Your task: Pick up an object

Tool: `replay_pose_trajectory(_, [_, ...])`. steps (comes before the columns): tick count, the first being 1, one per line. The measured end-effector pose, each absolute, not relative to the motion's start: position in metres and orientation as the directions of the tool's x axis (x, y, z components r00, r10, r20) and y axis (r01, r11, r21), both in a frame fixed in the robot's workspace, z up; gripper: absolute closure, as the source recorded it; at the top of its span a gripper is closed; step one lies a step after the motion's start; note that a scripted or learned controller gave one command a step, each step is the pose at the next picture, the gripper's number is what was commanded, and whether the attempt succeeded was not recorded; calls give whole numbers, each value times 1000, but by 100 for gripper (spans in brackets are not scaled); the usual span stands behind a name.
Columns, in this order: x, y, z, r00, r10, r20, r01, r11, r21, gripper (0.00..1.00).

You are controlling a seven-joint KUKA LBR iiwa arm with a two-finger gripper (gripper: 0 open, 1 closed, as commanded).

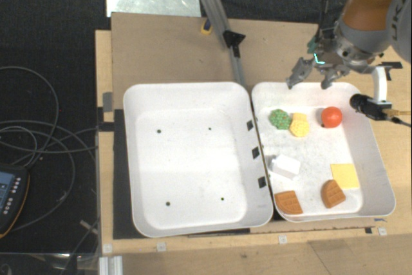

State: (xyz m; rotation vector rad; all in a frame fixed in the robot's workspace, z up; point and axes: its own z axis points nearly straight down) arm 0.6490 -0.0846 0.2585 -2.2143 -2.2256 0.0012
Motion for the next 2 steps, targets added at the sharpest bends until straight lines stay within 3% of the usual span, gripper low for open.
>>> replay_pose_trajectory(1, [650, -85, 261, -6, 1000, 0, 1000, 6, 2, 0])
replay_pose_trajectory(2, [655, -83, 217, -6, 1000, 0, 1000, 6, -2, 0])
